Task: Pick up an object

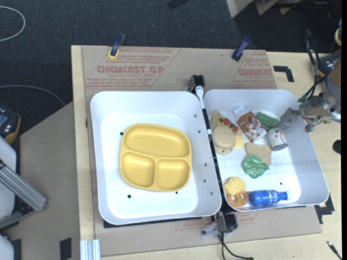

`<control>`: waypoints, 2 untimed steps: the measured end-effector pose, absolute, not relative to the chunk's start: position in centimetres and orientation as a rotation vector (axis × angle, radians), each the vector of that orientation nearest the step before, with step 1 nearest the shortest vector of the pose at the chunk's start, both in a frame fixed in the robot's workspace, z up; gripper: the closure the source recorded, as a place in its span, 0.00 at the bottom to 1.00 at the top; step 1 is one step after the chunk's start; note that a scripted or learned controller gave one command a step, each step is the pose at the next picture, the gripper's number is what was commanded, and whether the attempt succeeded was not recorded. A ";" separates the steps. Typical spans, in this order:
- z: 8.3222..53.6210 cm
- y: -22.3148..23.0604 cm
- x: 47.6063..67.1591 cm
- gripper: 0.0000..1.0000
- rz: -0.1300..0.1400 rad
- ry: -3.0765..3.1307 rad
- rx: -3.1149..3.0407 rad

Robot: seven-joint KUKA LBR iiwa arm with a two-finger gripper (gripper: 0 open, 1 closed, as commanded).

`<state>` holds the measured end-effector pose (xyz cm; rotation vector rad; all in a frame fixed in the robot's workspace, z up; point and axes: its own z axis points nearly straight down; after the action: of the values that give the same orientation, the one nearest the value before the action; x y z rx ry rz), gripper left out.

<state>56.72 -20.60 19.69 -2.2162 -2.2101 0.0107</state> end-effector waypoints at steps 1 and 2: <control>20.4 -20.6 57.0 0.00 0.000 -2.221 -2.221; 14.4 -20.2 56.1 0.00 0.005 -2.216 -2.217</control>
<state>56.12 -20.25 14.41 -2.2166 -2.2156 0.0050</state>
